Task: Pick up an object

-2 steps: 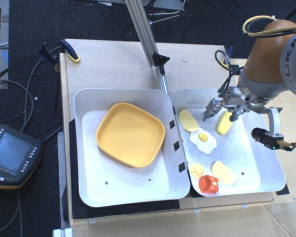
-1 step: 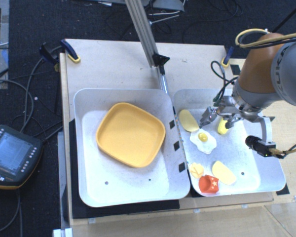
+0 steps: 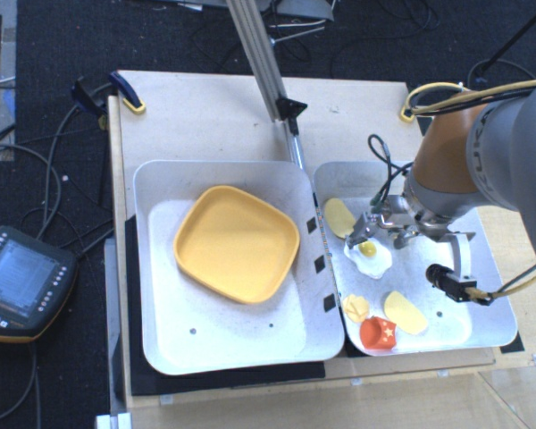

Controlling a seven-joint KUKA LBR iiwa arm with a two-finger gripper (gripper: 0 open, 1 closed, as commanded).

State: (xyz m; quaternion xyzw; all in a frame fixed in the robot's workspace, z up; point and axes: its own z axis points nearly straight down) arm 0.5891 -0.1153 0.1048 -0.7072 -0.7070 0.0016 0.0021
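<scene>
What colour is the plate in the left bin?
Yellow-orange, plain; the plate shows clearly in the camera view.

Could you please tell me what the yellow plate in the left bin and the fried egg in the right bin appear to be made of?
The yellow plate looks like moulded plastic: one even colour, a smooth, fairly matte surface and a softly rounded raised rim. The fried egg is probably a plastic or rubber toy, judging by its flat glossy white and small uniform yolk; which of the two cannot be told. The bins look like white plastic.

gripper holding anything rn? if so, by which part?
Cannot be told. The gripper sits right over the toy fried egg in the right bin, but no object is visibly between its fingers.
</scene>
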